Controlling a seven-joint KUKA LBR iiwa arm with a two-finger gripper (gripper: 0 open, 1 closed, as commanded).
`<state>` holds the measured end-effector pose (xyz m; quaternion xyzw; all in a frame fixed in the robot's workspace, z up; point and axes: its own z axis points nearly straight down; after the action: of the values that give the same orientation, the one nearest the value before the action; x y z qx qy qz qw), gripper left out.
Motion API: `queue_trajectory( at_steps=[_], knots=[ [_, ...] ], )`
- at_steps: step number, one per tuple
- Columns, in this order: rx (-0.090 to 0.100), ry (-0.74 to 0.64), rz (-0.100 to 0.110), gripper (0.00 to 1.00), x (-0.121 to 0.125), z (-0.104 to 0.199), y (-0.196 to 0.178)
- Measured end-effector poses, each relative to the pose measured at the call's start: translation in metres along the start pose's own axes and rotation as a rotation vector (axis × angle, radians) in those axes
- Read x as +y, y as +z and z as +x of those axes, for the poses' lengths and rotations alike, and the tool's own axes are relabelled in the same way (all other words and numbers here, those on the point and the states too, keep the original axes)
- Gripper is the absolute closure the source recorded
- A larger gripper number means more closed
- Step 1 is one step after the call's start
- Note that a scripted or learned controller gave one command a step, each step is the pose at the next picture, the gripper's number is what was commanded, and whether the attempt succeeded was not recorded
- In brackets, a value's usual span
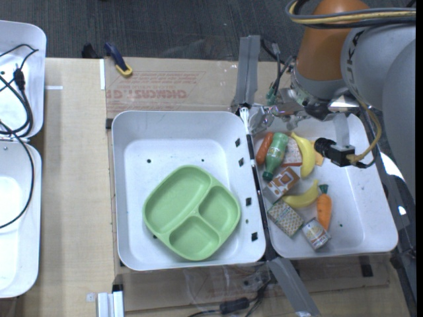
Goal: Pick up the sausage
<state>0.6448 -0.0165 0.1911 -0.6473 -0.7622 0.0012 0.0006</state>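
Small can [315, 234] nearest, toys heaped in right bin [370, 230]; sausage [264, 148] lies at pile's upper left, touching green bottle [275, 154], hand [277, 114] poised just above it, presumably to grasp; finger state unreadable.

A reddish-orange sausage [264, 148], partly hidden, lies at a slight slant near the back left of the right bin [370, 223], seemingly touching a green bottle [275, 154].
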Motion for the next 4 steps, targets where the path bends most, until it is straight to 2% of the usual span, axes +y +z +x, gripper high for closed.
queue_trajectory(
  at_steps=[1,2,3,4],
  knots=[
    [0.000,-0.014,0.001,0.00,-0.003,-0.005,0.000],
    [-0.001,-0.026,-0.001,0.00,-0.006,-0.025,0.000],
    [-0.002,-0.025,-0.001,1.00,-0.006,-0.026,-0.009],
    [-0.002,-0.024,-0.001,0.00,-0.006,-0.026,-0.009]
  ],
)
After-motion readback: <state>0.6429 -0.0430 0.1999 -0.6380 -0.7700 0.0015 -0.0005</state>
